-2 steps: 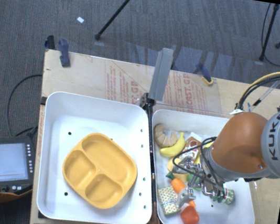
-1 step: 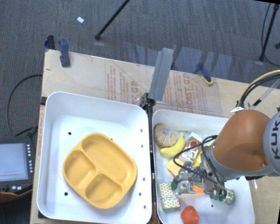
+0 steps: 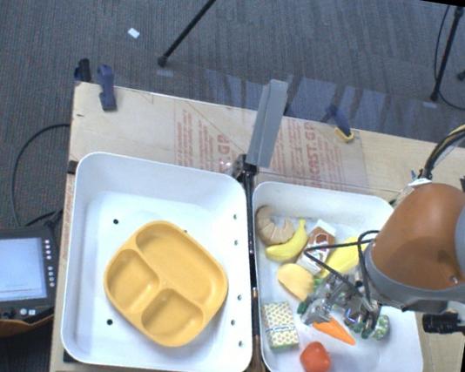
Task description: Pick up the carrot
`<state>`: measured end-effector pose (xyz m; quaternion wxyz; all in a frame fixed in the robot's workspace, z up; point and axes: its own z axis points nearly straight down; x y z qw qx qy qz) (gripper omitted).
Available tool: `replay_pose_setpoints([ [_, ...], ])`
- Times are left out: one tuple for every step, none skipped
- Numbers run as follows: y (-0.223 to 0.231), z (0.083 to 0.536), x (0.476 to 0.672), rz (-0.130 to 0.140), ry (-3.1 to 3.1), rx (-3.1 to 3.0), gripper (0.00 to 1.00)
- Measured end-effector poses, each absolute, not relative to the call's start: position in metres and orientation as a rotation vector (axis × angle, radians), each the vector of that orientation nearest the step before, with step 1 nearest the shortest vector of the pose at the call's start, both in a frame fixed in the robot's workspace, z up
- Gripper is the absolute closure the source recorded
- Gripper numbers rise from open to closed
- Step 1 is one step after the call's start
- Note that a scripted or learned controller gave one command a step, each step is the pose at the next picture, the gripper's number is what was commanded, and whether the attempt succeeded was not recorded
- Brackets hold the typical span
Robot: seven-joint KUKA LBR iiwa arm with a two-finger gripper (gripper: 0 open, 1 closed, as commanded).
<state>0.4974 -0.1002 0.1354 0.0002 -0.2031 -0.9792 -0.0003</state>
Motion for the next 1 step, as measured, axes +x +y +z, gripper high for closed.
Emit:
replay_pose_setpoints([
  [-0.0214, 0.1870, 0.4761, -0.001, -2.972, -1.012, 1.00],
])
